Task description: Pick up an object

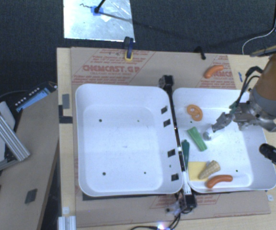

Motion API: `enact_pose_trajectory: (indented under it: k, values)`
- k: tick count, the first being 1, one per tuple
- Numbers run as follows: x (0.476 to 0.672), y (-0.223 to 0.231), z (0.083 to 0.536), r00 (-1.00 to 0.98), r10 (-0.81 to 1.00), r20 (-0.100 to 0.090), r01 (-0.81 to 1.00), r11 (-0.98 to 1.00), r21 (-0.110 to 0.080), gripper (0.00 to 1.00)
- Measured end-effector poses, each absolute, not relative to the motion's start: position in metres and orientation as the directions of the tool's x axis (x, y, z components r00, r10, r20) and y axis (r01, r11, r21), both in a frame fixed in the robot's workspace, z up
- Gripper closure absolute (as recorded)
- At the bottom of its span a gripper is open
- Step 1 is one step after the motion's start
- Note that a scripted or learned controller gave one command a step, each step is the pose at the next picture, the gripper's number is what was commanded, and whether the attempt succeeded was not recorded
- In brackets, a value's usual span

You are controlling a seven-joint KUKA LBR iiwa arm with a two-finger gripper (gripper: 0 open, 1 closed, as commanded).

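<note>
Gripper (213, 128) low over right bin (258, 176), its tip at a small grey blurred thing (207, 136); can't tell if the claw is open or gripping it. Green block (196, 139) just left, ring (194, 111) farther back. Sausage (219, 180), cone (209, 169), yellow piece (196, 169) near edge. Arm cut off right.

The setting is a robotics laboratory test cell. Indicators: a bench (47, 143) covered with protective board (114, 66), two white bins (123, 138) clamped side by side, aluminium framing (4, 133) at the left, loose cabling (267, 32), and dark carpet (23, 32).
</note>
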State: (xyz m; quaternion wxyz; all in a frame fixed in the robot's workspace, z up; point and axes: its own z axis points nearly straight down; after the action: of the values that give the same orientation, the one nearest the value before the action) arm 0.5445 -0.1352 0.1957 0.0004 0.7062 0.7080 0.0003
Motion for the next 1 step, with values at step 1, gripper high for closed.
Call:
enact_pose_trajectory:
  k: [1]
  values:
    - [0.4837, -0.1378, 0.1019, 0.001, 1.0, 0.003, 1.0, -0.001, -0.006, 0.0]
